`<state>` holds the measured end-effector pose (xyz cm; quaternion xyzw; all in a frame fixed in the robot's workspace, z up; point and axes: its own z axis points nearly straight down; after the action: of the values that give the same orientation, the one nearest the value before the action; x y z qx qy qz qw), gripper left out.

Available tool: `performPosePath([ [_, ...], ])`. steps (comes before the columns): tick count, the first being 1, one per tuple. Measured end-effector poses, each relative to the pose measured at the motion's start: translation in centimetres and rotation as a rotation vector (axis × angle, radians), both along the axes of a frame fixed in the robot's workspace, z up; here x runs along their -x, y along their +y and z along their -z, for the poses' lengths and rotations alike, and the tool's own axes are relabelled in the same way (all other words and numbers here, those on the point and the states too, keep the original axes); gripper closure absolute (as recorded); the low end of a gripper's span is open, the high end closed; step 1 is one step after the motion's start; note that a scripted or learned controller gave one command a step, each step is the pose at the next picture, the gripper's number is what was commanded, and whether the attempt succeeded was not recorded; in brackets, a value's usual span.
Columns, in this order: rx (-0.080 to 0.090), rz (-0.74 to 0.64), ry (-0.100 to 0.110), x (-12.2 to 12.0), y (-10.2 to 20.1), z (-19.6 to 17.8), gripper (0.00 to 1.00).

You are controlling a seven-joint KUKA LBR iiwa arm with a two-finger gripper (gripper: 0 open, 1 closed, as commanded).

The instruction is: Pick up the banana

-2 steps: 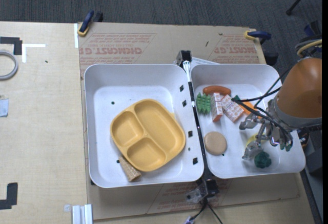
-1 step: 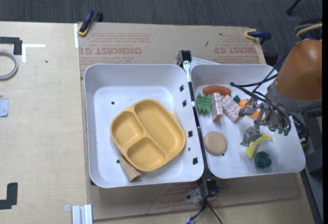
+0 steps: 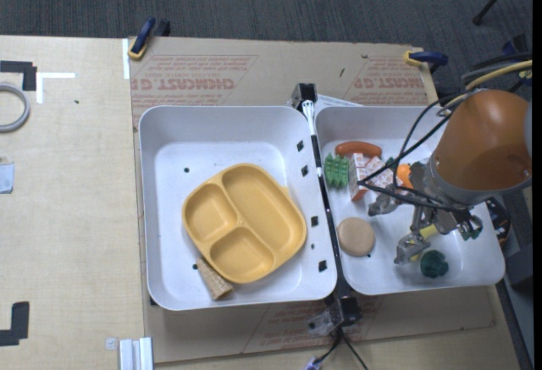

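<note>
My orange band (image 3: pixel 487 140) is the nearest thing to the camera, a big rounded dome over the right bin (image 3: pixel 474 279). Below it my wrist points down and to the left, with black cables running from it across the bin. My pincer (image 3: pixel 412 248) hangs low over the bin's front right part. Whether it is spread or pressed together, I cannot tell; the metal parts there blur into each other.

A small yellow sliver, which I take for the banana (image 3: pixel 429 230), shows just beside my pincer, under the wrist. Most of it is hidden by my own body, and I cannot tell if I am touching it.

A dark green lump (image 3: pixel 434 264) lies just in front of my pincer, near the bin's front wall. A round tan piece (image 3: pixel 356 236) lies to its left. Further back are a green ridged block (image 3: pixel 338 171), a red sausage (image 3: pixel 359 148), a red and white packet (image 3: pixel 371 168) and a bit of orange (image 3: pixel 405 174), partly behind the cables.

In the left bin (image 3: pixel 161 190) a yellow divided plate (image 3: pixel 246 223) lies tilted, with a brown waffle-like piece (image 3: pixel 213 279) at its front edge.
</note>
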<state>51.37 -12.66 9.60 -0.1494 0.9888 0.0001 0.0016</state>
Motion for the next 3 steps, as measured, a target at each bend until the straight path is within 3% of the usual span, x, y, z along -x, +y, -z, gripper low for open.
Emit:
performPosePath([
  [1,0.001,-0.189,0.001,2.3,-1.6,0.3,0.0],
  [2,0.001,-0.186,-0.004,2.1,-1.6,-0.7,1.0],
  [3,0.001,-0.151,-0.002,0.5,1.0,-11.2,1.0],
])
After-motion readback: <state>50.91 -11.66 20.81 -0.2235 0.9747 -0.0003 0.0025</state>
